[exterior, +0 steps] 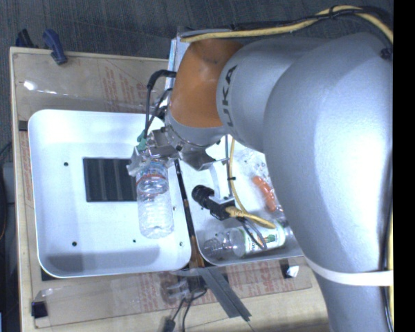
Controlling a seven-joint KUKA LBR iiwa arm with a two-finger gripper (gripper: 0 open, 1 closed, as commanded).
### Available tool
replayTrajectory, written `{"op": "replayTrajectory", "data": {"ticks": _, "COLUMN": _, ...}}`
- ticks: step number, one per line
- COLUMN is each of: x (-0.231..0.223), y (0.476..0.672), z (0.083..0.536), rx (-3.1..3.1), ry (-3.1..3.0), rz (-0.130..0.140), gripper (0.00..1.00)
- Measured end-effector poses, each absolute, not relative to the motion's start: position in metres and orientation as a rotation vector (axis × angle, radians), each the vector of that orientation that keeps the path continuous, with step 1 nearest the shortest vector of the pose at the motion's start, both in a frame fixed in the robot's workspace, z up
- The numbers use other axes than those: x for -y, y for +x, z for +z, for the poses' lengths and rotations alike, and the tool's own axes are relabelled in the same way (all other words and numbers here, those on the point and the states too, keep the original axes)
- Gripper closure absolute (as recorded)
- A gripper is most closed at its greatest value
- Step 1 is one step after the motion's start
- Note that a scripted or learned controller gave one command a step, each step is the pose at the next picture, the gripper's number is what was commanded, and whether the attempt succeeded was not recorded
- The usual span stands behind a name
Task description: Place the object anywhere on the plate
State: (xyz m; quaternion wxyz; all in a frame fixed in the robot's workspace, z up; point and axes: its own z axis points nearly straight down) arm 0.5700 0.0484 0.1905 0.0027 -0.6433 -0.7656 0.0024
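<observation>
Clear plastic water bottle (154,198) hangs lengthwise over the left white bin (55,185), cap end up under the gripper (151,154), base pointing toward the bottom of the frame. The bottle's neck seems to sit right in the gripper, so it looks gripped at the cap end, though I can't tell the finger state for sure: the wrist and the orange band (197,88) crowd that spot.

Dark rectangular plate (111,179) lies flat in the middle of the left bin, just left of the bottle. The bottle's side appears to touch or overlap the plate's right edge in this slanted view; I can't tell whether it's above it or beside it.

Judgement: the step in hand is carry-and-place. To do it well:
- shift the bottle left so its body is centred over the plate, not the edge
- lower it until the base is near the surface before letting go; a round bottle rolls
- lay it with its long axis along the plate's long side

Hard to read:
- height of the bottle over the bin floor; no clear shadow
- the right bin (221,258) is mostly covered by the grey arm (318,151); a second clear bottle (245,241) and something orange (264,189) peek out, the rest is hidden
- the black part (202,196) with yellow cable (252,216) between the bins is unclear
</observation>
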Motion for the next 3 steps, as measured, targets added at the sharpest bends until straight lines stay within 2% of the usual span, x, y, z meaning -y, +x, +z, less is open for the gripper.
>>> {"op": "replayTrajectory", "data": {"ticks": 1, "x": -0.034, "y": 0.607, "z": 0.247, "rx": 2.578, "ry": -1.792, "rz": 0.003, "gripper": 1.00}}
{"op": "replayTrajectory", "data": {"ticks": 2, "x": -0.090, "y": 0.568, "z": 0.260, "rx": 2.645, "ry": -1.691, "rz": 0.004, "gripper": 1.00}}
{"op": "replayTrajectory", "data": {"ticks": 3, "x": -0.066, "y": 0.611, "z": 0.281, "rx": 2.771, "ry": -1.480, "rz": 0.000, "gripper": 1.00}}
